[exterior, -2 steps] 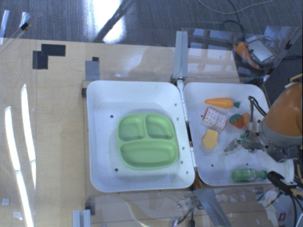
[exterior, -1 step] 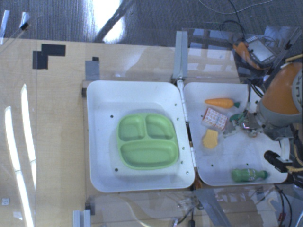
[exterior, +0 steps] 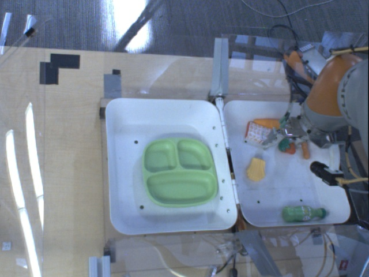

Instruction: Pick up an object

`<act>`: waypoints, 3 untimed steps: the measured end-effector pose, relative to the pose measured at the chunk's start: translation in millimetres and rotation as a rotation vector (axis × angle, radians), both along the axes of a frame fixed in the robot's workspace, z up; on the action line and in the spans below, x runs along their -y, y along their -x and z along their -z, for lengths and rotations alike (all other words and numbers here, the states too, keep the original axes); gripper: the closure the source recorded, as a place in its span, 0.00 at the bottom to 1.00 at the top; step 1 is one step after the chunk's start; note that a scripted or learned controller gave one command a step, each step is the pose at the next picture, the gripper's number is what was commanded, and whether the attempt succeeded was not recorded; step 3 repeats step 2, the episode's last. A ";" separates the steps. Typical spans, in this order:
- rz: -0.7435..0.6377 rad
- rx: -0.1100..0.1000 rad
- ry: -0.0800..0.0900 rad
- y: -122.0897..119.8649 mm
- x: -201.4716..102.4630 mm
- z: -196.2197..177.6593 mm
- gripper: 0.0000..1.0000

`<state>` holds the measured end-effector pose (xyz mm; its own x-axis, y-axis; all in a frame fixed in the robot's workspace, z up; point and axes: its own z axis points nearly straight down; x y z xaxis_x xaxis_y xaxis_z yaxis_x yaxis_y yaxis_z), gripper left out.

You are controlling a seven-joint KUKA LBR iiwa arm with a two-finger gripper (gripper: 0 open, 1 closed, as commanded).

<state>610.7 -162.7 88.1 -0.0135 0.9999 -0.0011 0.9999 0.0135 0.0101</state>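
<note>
A green tray (exterior: pixel 180 173) with three compartments is lying in the left bin (exterior: pixel 118 172), at the frame's centre. In the right bin (exterior: pixel 271 203), a red-and-white packet (exterior: pixel 258 133) is sitting at the upper left with an orange piece (exterior: pixel 268 122) touching its top edge, a yellow wedge (exterior: pixel 256 169) is resting below them, and a green bottle (exterior: pixel 303 213) is lying along the lower right. The gripper (exterior: pixel 286 133) is reaching in from the right, just beside the packet and above a green-and-orange carrot (exterior: pixel 287 147); whether it is released or clenched I cannot tell.
</note>
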 end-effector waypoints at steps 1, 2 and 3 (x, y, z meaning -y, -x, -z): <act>-0.007 0.003 0.000 -1.7 -1.7 -12.1 1.00; -0.122 0.000 0.002 -21.3 -19.4 -126.4 1.00; -0.122 0.000 0.002 -21.3 -19.4 -126.4 1.00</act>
